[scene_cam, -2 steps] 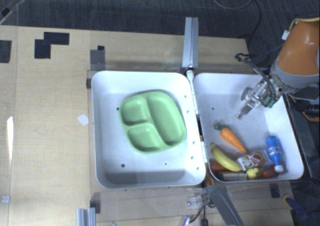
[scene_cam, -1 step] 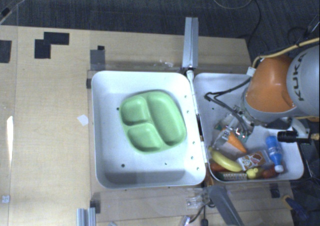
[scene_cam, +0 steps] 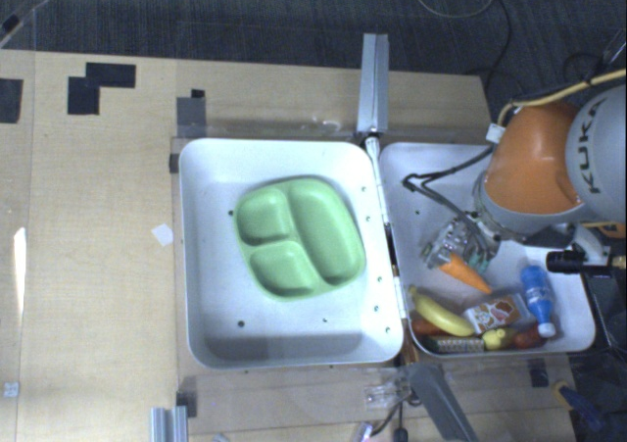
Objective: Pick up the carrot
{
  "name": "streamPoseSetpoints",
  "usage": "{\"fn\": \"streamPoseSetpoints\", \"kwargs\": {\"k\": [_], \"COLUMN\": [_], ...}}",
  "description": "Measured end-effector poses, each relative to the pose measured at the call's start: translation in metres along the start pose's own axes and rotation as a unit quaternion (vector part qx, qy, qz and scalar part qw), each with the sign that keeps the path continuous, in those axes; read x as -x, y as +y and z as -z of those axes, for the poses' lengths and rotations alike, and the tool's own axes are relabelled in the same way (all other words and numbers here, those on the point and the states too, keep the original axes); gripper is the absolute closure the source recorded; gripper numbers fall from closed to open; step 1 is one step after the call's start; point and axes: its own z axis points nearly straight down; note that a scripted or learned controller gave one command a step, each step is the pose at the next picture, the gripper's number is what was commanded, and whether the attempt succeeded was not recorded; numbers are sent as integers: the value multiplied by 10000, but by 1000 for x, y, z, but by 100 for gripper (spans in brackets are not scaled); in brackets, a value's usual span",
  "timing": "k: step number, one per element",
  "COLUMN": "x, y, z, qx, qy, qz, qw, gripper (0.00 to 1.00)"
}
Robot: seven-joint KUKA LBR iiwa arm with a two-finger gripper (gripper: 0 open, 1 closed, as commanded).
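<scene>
Two shallow white bins sit side by side: the left bin [scene_cam: 211, 332] carries one green three-compartment tray [scene_cam: 299, 234], the right bin [scene_cam: 431, 164] one carrot [scene_cam: 466, 274], one banana [scene_cam: 441, 315], one blue bottle [scene_cam: 537, 297] and one small printed packet [scene_cam: 495, 314]. The gripper [scene_cam: 457, 244] hangs over the carrot's top end, at the carrot's 11 o'clock; whether its metal fingers are apart or together cannot be told. The carrot is a smooth orange taper; the banana, at its 7 o'clock, curves yellow.
</scene>
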Motion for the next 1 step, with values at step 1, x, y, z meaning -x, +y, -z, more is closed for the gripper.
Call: {"fn": "streamPoseSetpoints", "kwargs": {"k": [1], "x": [-33], "y": [17], "z": [81], "qx": [-15], "qy": [17], "qz": [144], "qw": [9999], "gripper": [100]}}
